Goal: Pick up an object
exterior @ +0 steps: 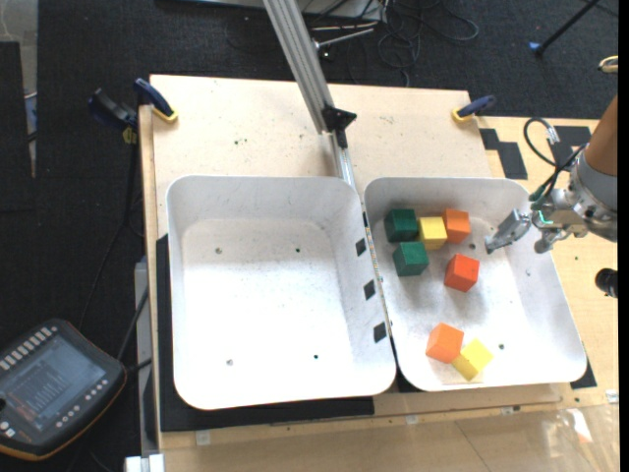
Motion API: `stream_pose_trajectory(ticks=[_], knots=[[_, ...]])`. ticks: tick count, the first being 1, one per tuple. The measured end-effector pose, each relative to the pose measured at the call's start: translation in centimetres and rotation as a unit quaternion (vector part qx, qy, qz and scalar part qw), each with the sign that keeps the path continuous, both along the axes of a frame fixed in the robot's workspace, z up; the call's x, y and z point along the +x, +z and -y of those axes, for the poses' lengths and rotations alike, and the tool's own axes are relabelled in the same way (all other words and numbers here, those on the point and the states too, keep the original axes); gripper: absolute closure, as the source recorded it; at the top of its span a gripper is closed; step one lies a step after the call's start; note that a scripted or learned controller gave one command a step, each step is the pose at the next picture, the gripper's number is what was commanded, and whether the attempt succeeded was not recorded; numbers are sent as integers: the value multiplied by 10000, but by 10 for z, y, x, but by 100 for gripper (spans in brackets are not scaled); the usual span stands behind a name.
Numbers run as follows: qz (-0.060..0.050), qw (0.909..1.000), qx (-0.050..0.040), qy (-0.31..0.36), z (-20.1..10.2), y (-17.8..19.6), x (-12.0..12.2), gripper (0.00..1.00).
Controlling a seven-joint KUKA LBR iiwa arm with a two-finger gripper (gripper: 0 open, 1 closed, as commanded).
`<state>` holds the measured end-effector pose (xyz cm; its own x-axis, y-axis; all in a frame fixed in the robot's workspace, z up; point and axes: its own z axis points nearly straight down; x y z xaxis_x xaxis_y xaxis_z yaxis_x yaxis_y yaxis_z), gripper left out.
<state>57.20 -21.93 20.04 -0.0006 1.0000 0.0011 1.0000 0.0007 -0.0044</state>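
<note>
Listing from my remote seat, largest first: bench (256, 116); right bin (550, 293), carrying seven small blocks. Red block (462, 271) stands apart mid-bin: I judge it light, rigid, matte, best pinched across opposite flat faces. Gripper (509, 232) hovers near the bin's far right rim, holding nothing; I cannot tell its finger spacing.

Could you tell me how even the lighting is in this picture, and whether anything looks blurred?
Camera view: light is soft and even, both white bins bright without hard glare; the blocks, such as the red block, cast only faint shadows; the gripper looks slightly soft next to the crisp blocks; the dark floor around the bench loses detail.
</note>
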Motion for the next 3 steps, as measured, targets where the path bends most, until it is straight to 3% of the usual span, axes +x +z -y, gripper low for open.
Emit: stream_pose_trajectory(ticks=[1,2,3], knots=[[15,10000,-6,7,0,2,1,0],[-2,10000,2,10,-11,-49,0,0],[101,9999,-31,8,-10,-79,5,0]])
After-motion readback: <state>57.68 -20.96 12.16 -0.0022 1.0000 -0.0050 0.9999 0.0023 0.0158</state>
